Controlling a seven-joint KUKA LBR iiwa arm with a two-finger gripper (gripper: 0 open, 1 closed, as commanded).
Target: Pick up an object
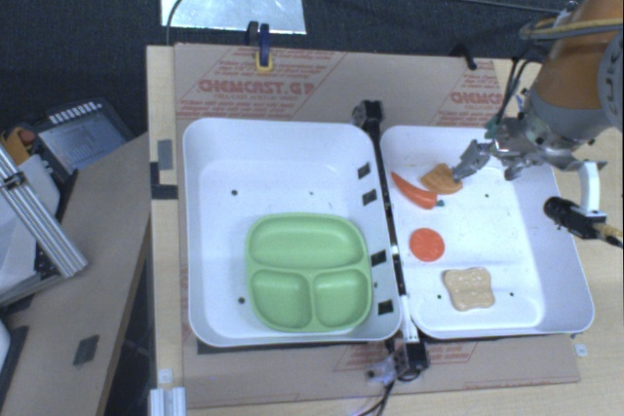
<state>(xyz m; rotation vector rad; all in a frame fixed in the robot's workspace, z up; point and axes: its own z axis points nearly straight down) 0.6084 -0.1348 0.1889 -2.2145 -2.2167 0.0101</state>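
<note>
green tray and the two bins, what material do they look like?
Green tray: likely moulded plastic, matte to satin; uniform pale green, rounded compartment ridges, soft highlights.
Left bin and right bin: probably thin formed plastic, smooth and slightly glossy; plain white, rounded corners, shallow curved walls. Painted metal can't be ruled out from this look alone.

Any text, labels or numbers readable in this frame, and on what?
"CHEMCAST G?": red print on the brown sheet under the bins, upper left; last characters blurred.
The same red print repeats at upper right, mirrored and too blurred to read.
Faint red print along the sheet's bottom edge: unreadable.
</note>
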